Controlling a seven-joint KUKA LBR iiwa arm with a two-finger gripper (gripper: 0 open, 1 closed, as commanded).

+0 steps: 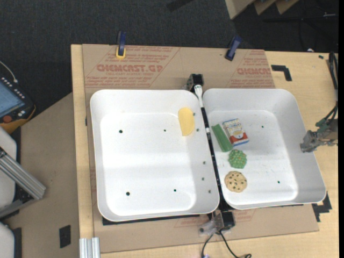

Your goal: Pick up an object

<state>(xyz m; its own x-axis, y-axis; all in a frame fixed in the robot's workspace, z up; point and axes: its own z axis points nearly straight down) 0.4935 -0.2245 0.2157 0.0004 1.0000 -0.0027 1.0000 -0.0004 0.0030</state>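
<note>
The right bin (pixel 279 109) holds a green block (pixel 220 137), a small blue, white and red carton (pixel 235 132), a green broccoli-like piece (pixel 237 158) and a round cookie (pixel 235 181), all clustered near its left wall. A yellow oblong piece (pixel 186 121) lies in the left bin (pixel 123 112), near its upper right corner. My gripper (pixel 314 140) is small and grey at the far right, over the right bin's right rim, well apart from every object. Nothing shows in its grasp.
A black divider strip (pixel 207 144) runs between the two bins. Blue clamps (pixel 121 44) (pixel 233 47) hold the cardboard sheet at the back edge. Cables trail off the front (pixel 217 233).
</note>
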